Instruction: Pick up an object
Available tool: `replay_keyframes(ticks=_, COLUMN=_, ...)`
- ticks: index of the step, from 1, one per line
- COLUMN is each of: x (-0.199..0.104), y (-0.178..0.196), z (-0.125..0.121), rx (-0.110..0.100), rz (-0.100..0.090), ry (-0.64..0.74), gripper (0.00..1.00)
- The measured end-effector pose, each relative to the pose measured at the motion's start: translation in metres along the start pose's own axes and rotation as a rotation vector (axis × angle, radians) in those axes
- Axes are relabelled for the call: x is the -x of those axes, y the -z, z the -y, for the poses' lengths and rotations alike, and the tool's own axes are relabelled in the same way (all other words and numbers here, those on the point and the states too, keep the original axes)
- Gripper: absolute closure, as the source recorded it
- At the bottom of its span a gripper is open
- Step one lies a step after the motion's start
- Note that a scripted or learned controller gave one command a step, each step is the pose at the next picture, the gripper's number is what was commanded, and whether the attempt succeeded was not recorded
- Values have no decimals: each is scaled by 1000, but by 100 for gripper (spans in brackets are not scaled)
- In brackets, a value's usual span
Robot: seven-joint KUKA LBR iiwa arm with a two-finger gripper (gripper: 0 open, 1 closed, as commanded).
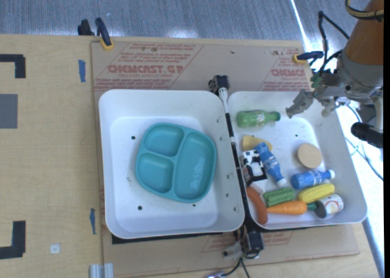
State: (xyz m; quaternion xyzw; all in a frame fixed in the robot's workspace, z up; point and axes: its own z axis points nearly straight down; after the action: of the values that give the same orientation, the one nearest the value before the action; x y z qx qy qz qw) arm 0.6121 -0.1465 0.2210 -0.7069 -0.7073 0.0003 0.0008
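Note:
My gripper hangs over the far right corner of the right bin, open, with nothing between its fingers. Just to its left lies a green bottle. Nearer the front of that bin are a yellow wedge, a blue bottle, a black-and-white toy, a tan disc, a second blue bottle, a corn cob, a green cucumber, a carrot, a red sausage and a small can.
The left bin holds a teal divided plate. A black clamp sits where the two bins meet at the back. The arm's orange band and cables rise at the right edge.

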Motion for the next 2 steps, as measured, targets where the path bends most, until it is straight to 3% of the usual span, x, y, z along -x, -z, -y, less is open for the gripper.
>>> replay_keyframes(ticks=1, x=-21, y=-131, z=2, rx=4, rz=1, ry=124, gripper=0)
replay_keyframes(ticks=2, x=-45, y=-133, z=53, rx=13, rz=9, ry=52, gripper=0)
